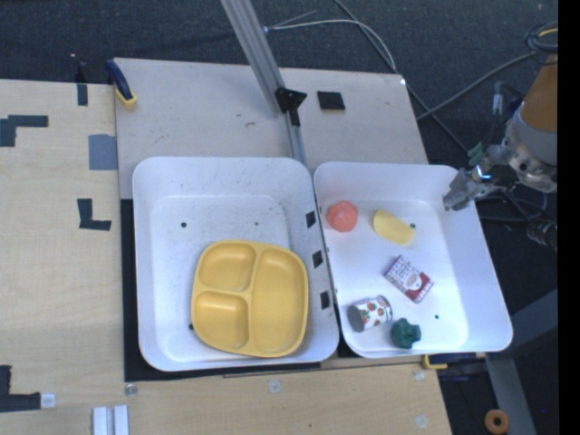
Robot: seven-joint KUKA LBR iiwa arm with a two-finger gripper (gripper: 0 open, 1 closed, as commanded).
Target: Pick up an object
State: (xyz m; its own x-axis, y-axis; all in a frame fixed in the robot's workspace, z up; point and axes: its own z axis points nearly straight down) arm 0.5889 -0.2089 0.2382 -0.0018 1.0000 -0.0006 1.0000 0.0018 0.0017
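Yellow divided plate (251, 298) sits nearest the lens, low in the left bin (163, 188): smooth moulded plastic, rounded-square, three compartments, glossy, nothing on it. Left bin itself is shallow white plastic w/ rounded corners and a few dark specks on the floor. Moving right, the right bin (480, 270) holds all the candidates: a pinkish-red round thing (342, 216) near the shared wall, matte, ball- or fruit-like; a pale yellow rounded lump (393, 227) just beside it, lemon-ish, smooth; a small red-and-white printed packet (409, 278), flat, prob. crinkly wrapper; a short cup or can (370, 313) lying on its side, white w/ red print; and a dark green knobbly piece (405, 333), broccoli-like, near the front rim. All well apart from each other, none stacked. Furthest right, the tool (458, 195) hangs at the right bin's far-right rim, pointing inward, nothing betw. its tips; can't tell whether they're spread or closed, too small and dark. Judgement: step is approach, pre-grasp, no pick made yet. Next move calls for choosing a target, the yellow lump being closest, then moving in over it and down. Round smooth items may roll or slip; the flat packet offers little to pinch.
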